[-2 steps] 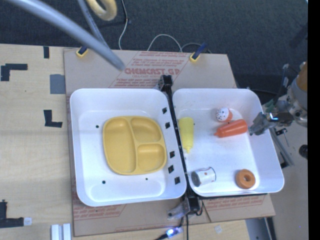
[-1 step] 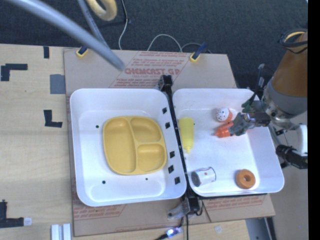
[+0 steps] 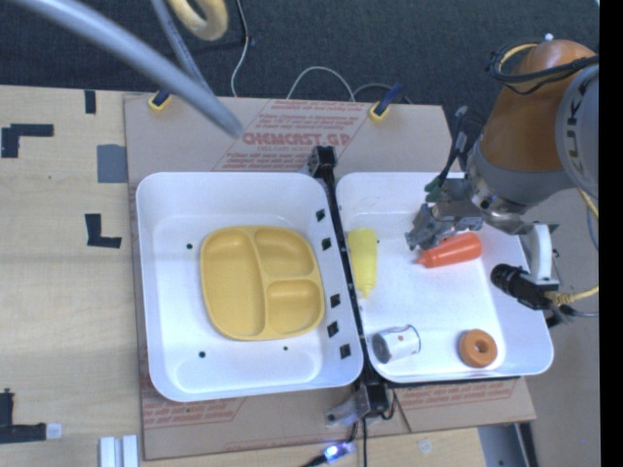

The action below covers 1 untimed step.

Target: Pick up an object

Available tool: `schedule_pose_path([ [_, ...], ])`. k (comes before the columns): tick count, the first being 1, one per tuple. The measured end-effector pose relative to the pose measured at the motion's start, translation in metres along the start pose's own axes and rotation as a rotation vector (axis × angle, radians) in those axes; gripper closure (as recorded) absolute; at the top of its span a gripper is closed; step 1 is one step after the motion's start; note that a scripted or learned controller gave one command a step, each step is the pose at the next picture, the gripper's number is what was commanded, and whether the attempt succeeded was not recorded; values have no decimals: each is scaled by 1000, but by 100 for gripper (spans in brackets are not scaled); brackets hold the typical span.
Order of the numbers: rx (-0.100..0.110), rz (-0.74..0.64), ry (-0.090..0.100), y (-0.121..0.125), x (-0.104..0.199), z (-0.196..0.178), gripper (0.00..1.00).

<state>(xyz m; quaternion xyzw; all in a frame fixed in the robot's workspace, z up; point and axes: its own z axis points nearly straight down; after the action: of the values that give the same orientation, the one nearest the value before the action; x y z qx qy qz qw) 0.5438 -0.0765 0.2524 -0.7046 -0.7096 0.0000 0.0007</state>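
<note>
Bright, even overhead light; mild softness overall

White bins (image 3: 156, 261) near blown out, little glare; soft shadows under tray (image 3: 261, 282) & arm (image 3: 531, 115); grey bars (image 3: 117, 42) at top left blurred, out of focus; colours sl. washed; no obvious edge distortion

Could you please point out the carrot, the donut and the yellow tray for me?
carrot (image 3: 453, 251), camera view, middle of its orange body.
donut (image 3: 477, 348), camera view, on its ring.
yellow tray (image 3: 234, 270), camera view, floor of its large left compartment.

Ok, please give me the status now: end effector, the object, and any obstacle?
End effector low in right bin, at the carrot. Carrot lying on bin floor, not lifted. Banana, metal cup, donut apart from it.
</note>
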Motion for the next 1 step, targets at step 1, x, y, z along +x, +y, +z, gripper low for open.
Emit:
schedule_pose_path([
  [1, 0, 1, 0, 18, 44, 1, 100],
])
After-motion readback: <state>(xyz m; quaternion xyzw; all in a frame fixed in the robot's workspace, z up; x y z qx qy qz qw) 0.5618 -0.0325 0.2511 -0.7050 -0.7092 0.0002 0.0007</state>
